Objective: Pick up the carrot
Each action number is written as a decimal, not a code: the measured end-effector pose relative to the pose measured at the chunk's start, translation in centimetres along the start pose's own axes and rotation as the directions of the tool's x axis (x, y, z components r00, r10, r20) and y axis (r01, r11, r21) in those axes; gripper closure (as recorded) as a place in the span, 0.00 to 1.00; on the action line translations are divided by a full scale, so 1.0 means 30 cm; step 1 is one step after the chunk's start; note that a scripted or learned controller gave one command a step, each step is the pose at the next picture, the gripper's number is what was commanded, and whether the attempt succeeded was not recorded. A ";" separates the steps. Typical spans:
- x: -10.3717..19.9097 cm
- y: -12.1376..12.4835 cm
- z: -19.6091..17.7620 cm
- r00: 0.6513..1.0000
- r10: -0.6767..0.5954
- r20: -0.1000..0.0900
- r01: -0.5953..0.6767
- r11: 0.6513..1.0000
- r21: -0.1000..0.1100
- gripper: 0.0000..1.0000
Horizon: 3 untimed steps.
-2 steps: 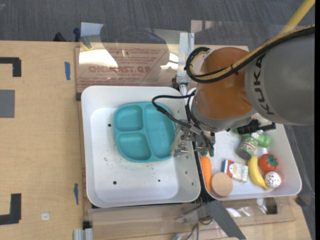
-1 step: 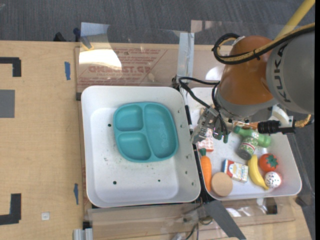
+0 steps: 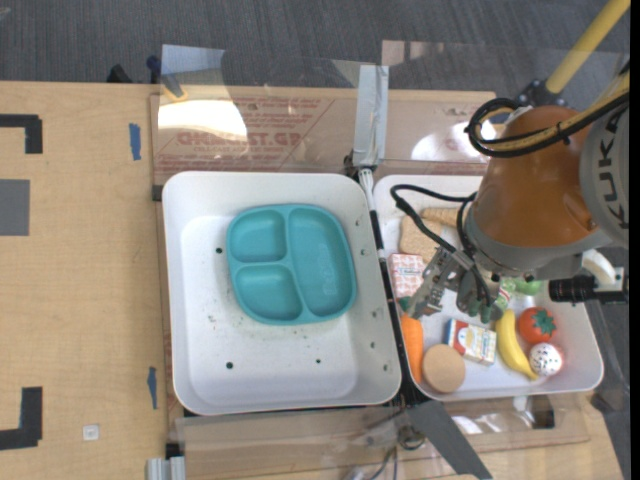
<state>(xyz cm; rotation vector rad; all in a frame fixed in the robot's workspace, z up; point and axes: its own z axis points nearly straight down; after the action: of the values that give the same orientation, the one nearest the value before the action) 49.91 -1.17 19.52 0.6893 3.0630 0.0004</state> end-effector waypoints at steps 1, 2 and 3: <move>0.222 0.304 0.189 0.984 -0.179 -0.006 0.179 0.984 -0.001 1.00; 0.232 0.347 0.118 0.999 -0.051 0.003 0.051 0.999 -0.003 1.00; 0.038 0.153 -0.202 0.972 0.236 0.006 -0.236 0.972 -0.004 1.00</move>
<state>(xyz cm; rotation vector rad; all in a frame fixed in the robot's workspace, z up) 50.84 3.46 25.58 1.0462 2.9529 0.0037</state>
